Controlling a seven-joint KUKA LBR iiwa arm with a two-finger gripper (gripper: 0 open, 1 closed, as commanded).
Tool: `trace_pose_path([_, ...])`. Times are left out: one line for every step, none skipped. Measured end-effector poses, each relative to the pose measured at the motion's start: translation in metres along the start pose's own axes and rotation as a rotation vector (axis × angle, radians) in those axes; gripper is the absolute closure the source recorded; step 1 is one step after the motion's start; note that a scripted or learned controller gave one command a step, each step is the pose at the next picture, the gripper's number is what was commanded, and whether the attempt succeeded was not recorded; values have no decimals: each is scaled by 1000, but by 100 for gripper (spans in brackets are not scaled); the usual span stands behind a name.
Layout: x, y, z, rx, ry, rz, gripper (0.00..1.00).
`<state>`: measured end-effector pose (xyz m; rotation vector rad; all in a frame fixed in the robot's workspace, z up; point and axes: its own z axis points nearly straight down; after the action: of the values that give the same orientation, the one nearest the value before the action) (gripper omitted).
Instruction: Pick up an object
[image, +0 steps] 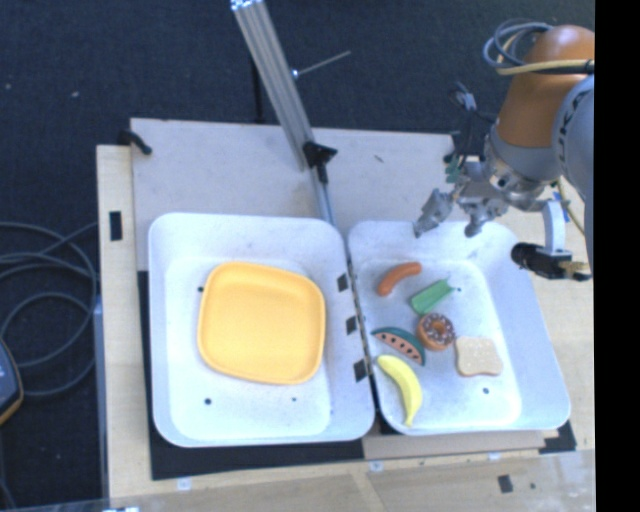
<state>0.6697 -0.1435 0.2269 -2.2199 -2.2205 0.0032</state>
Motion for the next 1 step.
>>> trace_pose_path([10, 1, 51, 1, 0, 0, 0])
